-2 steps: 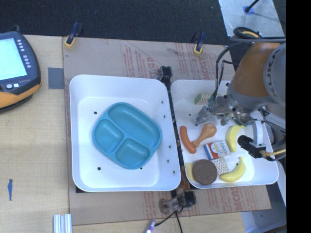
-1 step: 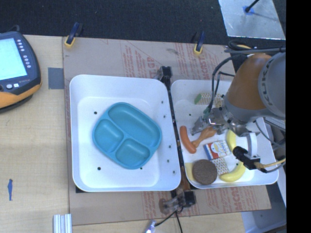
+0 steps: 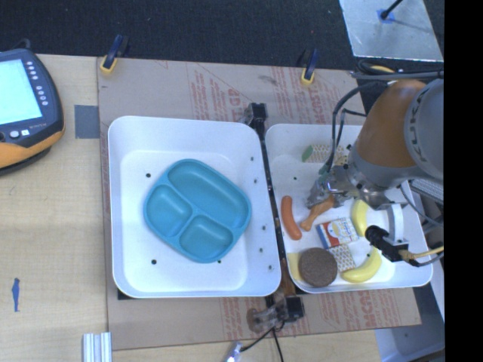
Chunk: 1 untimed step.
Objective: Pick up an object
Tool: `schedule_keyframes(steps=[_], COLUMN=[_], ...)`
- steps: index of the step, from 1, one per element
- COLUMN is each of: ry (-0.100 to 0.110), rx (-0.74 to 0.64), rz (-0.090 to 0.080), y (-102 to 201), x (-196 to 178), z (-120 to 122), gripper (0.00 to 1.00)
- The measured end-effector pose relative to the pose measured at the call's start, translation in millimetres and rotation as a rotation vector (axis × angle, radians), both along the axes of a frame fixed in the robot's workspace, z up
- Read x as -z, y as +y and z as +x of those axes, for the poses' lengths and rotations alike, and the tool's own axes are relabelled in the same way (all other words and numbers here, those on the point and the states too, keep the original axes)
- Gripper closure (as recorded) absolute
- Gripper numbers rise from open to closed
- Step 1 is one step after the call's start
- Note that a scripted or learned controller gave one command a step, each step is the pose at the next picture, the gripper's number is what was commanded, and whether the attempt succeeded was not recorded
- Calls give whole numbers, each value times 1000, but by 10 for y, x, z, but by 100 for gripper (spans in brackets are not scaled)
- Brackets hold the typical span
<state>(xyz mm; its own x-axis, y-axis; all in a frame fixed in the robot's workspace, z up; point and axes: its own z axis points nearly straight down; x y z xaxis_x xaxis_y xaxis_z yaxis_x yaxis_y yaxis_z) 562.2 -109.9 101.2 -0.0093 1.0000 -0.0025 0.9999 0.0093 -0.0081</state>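
Pincer [image 3: 323, 194] above carrot [image 3: 315, 216], grip state unclear; bench print [image 3: 207, 89] unreadable.

A blue divided plate [image 3: 198, 210] is lying in the left white bin [image 3: 121, 202]. A handheld control pendant [image 3: 23, 104] is resting at the desk's left edge, and two yellow-and-blue clamps [image 3: 112, 56] are gripping the desk's far edge.
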Motion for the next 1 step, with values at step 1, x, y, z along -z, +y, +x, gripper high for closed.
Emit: schedule_keyframes(steps=[1], ry=[-5], rx=[5], rz=[3], y=[553], x=[-910], z=[231], gripper=[100])
